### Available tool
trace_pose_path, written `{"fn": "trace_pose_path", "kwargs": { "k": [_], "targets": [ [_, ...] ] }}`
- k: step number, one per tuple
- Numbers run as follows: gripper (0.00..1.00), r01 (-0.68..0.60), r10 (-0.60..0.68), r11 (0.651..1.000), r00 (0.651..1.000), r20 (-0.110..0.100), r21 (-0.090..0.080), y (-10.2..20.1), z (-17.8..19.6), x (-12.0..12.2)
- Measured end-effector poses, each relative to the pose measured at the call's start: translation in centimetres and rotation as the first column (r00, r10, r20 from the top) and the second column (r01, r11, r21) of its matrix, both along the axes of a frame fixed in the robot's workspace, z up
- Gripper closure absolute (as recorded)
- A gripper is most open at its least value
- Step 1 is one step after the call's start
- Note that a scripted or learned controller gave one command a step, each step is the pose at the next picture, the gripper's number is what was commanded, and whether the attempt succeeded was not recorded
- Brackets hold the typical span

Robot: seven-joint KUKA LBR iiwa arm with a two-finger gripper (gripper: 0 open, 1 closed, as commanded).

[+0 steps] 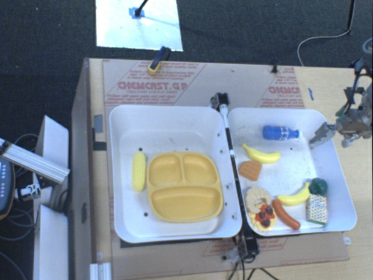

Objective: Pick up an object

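The right bin holds a blue bottle at the back, a banana and an orange bread slice near its left wall. Toward the front lie a pizza slice, a red sausage, a second banana, a green vegetable and a small carton. My gripper hangs at the bin's right back rim, to the right of the blue bottle and apart from it. Nothing is seen in its grasp.
The left bin carries a yellow divided plate and a corn cob to its left. A black divider bar runs between the bins. A yellow-handled tool lies on the board behind.
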State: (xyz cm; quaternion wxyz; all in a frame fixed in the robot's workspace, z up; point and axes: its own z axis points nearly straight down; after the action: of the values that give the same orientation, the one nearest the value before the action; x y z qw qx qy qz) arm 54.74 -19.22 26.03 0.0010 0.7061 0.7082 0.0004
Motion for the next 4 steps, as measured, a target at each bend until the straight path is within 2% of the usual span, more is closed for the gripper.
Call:
{"fn": "trace_pose_path", "kwargs": {
  "k": [1,2,3,4],
  "targets": [
    [0.0,-0.001,0.001,1.0,1.0,-0.002,0.002,6.8,-7.2,4.1],
    [0.0,-0.001,0.001,1.0,1.0,-0.002,0.001,8.9,-17.7,7.5],
    [0.0,-0.002,0.002,1.0,1.0,-0.002,0.001,10.6,-17.6,5.5],
    [0.0,0.002,-0.002,1.0,1.0,-0.002,0.001,10.3,-17.6,3.5]
  ]
}}
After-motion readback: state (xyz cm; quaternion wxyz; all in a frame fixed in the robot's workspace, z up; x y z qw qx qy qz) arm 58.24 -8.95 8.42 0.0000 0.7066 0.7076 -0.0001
